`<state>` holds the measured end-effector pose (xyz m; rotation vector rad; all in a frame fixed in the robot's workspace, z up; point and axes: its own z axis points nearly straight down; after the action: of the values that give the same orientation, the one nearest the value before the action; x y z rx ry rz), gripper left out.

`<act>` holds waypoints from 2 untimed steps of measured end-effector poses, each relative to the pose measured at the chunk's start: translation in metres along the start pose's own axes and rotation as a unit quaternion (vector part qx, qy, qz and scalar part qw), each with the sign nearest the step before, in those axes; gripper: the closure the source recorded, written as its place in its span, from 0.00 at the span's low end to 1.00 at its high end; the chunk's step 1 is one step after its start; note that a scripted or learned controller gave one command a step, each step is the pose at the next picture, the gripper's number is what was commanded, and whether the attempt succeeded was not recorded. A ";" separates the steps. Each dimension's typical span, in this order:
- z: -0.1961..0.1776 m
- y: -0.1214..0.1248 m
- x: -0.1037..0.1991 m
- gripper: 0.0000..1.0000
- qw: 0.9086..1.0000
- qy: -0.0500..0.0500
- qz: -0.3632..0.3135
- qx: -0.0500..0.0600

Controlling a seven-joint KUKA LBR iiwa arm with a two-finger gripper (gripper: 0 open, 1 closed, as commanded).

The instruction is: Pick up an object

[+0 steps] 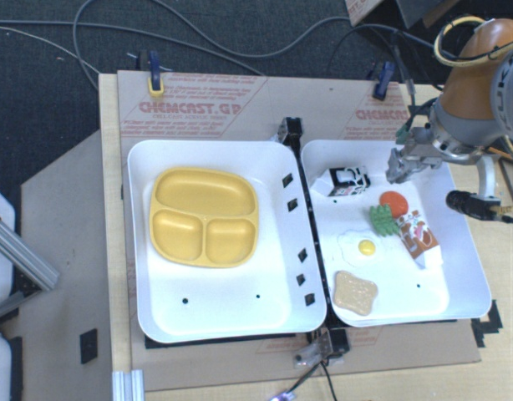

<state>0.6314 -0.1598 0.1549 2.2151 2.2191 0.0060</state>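
The right bin [461,286] holds several small objects: a black-and-white toy car [348,181], a red round piece [393,201], a green leafy piece [382,220], a fried egg [362,246], a red-and-white packet [419,236] and a tan bread slice [355,293]. My gripper [400,169] hangs over the bin's far right part, just right of the toy car and above the red piece. I see nothing held in it.
The left bin [148,249] holds a yellow three-compartment plate [204,215]. A black divider with clips [302,224] runs between the bins. Cables trail behind the bench, and clamps [156,73] sit on the board's far edge.
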 end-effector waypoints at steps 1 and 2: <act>-0.045 0.006 -0.002 1.00 1.000 0.000 0.000 0.000; -0.106 0.010 0.007 1.00 1.000 0.000 0.000 -0.001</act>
<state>0.6408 -0.1524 0.2610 2.2139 2.2187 0.0081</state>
